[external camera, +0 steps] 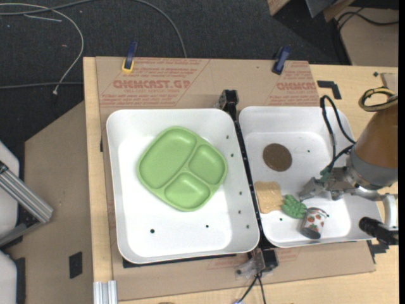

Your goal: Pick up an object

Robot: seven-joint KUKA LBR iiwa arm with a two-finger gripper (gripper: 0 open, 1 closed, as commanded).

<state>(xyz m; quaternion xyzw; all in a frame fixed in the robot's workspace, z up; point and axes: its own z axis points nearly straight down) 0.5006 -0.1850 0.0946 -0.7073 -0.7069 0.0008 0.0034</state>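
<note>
Four small objects lie loose on the floor of the right bin [288, 122]: a brown disc [277, 157], a tan slice [268, 197], a green toy [292, 206] and a red-and-white piece [313, 223]. The gripper [316, 187] hangs low just beside the green toy, its spread fingers pinching nothing. In my judgement nothing is picked up yet; closing and lifting both remain.

A pale green divided plate [182, 168], brown disc [277, 157], tan slab [268, 197], white bins [126, 233].
</note>
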